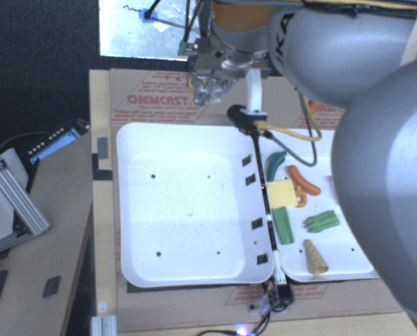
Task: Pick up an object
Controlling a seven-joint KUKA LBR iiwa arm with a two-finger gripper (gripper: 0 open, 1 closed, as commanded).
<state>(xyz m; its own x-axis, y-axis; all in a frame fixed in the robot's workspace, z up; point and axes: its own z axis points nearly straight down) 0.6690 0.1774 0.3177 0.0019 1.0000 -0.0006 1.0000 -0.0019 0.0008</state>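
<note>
Taking the black clip-studded divider [264, 201] between the two bins as our landmark, we see nearest us, just right of it, a tan ridged cone [316, 256]. Behind that lie a long green block [283, 225] hugging the divider, a bumpy green pod-shaped piece [322, 221], a yellow square tile [280, 194], an orange curved sausage-like piece [303, 180] and a dark green curved pepper shape [274, 164], all inside the right-hand shallow white bin [348, 268]. Left of the divider sits the left-hand shallow white bin [134, 271]. Beyond the divider's far end, the grey arm's metal gripper [207, 93] hangs over the cardboard; we cannot tell how far it is parted, and nothing shows in its grasp.
</note>
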